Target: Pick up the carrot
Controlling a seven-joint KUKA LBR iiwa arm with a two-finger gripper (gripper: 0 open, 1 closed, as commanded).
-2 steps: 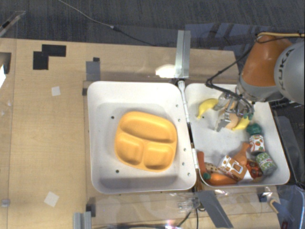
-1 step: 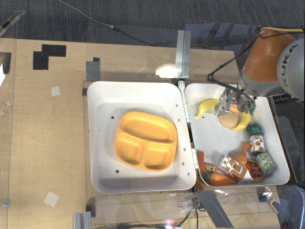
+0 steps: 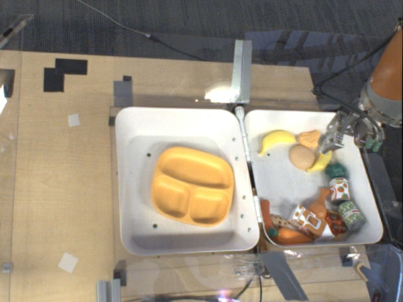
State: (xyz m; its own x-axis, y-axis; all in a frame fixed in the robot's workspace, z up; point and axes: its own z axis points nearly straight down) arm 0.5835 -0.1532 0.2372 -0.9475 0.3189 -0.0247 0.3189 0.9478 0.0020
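wooden bench [image 3: 56, 187], pale, under a fixed overhead camera; dark ribbed flooring beyond its far edge.

item 1: left bin [image 3: 135, 231], shallow, white. holds one yellow divided tray [image 3: 192, 184] with three compartments, lying near the middle.

item 2: right bin [image 3: 258, 124], shallow, white, touching the left bin along a metal divider. contents, far end: a banana [image 3: 277, 140], a second yellow piece beside a tan round object [image 3: 302, 156], a pale orange wedge. mid right: a green lump, a small can with a red and white label [image 3: 339, 189], a green can below it. near end: a printed carton [image 3: 306, 218] lying across a crowded heap.

item 3: carrot [image 3: 291, 235], orange, lying flat in the near-left corner of the right bin, close to the front wall, partly tucked under the carton. a darker red-orange stick lies just beside it to the left.

item 4: gripper [image 3: 330, 142], on the arm entering from the right, poised over the far end of the right bin near the tan round object and banana. whether its fingers are apart or together cannot be told at this scale; nothing is visibly held.

status: approach stage, as judged; carrot not yet reached, well apart from the gripper. next move calls for travel toward the near-left corner, then a descent that clears the carton and avoids the neighbouring stick.
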